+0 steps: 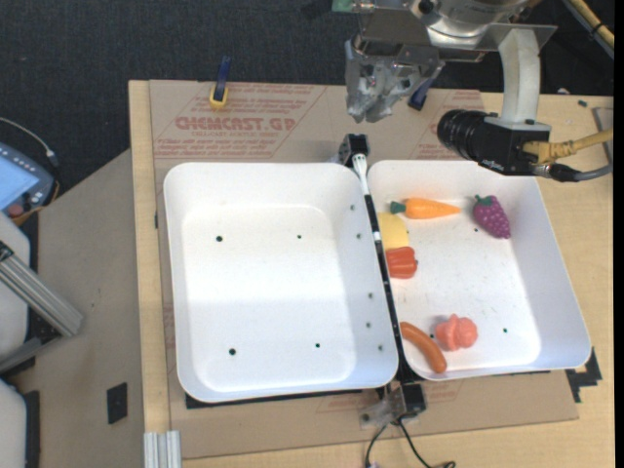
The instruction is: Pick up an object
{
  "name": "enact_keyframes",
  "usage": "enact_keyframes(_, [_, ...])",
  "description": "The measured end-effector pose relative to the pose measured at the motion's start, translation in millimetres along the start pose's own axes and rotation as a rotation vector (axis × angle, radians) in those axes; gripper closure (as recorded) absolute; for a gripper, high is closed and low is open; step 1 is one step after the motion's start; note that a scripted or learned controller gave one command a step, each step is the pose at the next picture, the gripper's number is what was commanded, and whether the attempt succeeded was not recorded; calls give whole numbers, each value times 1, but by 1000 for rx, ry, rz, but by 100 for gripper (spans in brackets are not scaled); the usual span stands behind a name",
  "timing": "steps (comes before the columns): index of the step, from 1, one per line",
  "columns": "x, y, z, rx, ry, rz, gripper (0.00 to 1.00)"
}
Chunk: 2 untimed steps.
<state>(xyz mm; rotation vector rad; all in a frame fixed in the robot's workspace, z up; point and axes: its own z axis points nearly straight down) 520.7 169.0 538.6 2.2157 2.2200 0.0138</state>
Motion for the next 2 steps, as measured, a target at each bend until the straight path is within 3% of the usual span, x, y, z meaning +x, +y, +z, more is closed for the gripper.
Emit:
enact_keyframes(1, [-27, 25, 54, 17, -6, 6, 100])
enact_keyframes(2, [-25, 24, 39, 7, -2, 2, 100])
